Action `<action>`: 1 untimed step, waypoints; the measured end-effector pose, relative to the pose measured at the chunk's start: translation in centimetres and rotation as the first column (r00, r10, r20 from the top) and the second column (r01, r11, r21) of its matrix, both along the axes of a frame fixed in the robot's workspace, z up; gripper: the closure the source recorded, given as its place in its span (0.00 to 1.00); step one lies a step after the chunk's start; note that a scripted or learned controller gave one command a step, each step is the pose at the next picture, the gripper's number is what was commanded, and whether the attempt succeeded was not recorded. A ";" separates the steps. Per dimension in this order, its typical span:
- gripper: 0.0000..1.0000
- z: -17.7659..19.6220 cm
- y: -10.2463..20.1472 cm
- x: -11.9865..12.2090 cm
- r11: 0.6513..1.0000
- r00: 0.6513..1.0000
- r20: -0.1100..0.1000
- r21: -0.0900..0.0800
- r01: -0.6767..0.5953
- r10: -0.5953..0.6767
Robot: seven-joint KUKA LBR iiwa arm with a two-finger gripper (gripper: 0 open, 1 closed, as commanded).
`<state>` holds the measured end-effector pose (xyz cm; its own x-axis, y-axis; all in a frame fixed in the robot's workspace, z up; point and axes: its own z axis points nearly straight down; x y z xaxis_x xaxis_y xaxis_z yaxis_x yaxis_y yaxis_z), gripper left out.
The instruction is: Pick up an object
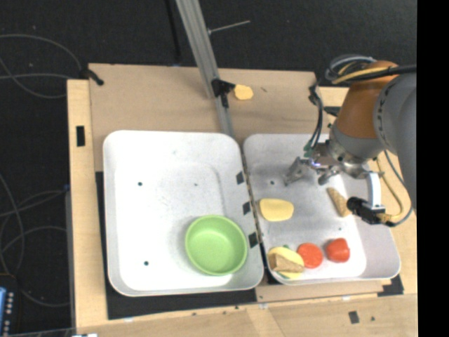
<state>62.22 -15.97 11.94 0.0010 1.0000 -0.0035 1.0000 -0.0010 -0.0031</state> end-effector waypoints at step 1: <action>0.00 -1.9 -0.2 0.0 1.000 1.000 0.001 0.000 0.001 -0.001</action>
